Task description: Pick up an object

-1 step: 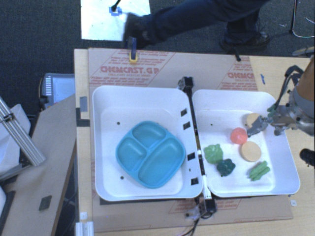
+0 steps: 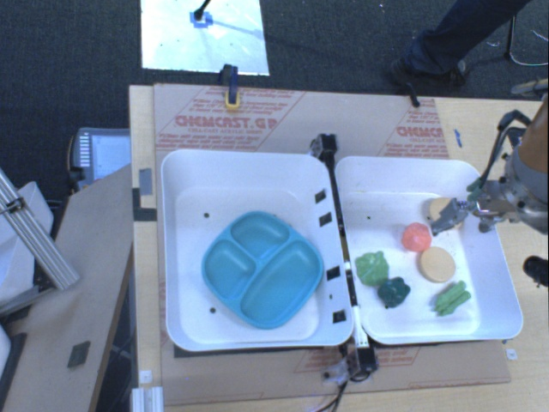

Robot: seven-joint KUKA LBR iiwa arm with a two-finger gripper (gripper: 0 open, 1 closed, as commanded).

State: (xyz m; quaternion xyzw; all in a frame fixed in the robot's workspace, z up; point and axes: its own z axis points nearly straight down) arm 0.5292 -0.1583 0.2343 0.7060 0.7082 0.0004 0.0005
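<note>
here the gripper hangs low at the upper right of the right bin, beside a pale round piece and just above the pink ball, and whether it is open or closed i cannot tell.

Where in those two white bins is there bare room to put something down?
Right bin: bare along its back-left, beside the divider. Crowded toward the right, where the pink ball, tan disc and green pieces cluster. Left bin: a bare strip behind the blue plate.
</note>
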